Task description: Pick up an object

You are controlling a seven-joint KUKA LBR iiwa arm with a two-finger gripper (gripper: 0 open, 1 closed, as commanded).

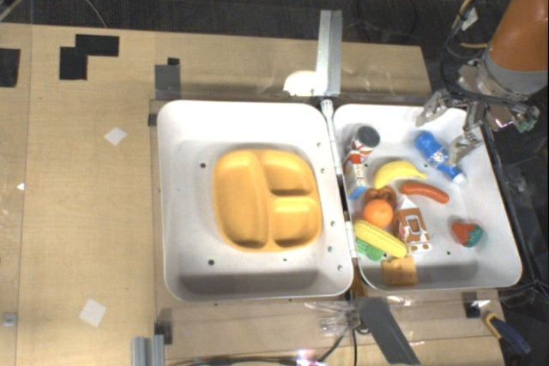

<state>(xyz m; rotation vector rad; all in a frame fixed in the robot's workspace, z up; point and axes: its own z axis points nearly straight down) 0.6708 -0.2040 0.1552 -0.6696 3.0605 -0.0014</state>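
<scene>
My gripper (pixel 452 126) hangs over the far right corner of the right bin (pixel 497 210), its two metal fingers spread open with nothing between them. One fingertip (pixel 432 109) is near the bin's back wall, the other (pixel 467 141) sits just right of a blue toy (pixel 436 152) that lies on the bin floor. Close by lie a yellow banana (pixel 396 173) and a red sausage (pixel 425 193). Further forward are an orange (pixel 377 212), a corn cob (pixel 380 240), a strawberry (pixel 467 232) and a small brown box (pixel 412 227).
A can (pixel 360 157) lies against the divider side of the right bin and a tan block (pixel 399 270) sits at its front wall. The left bin (pixel 184 184) holds a yellow divided tray (pixel 264 197). A metal post (pixel 329 56) stands behind the bins.
</scene>
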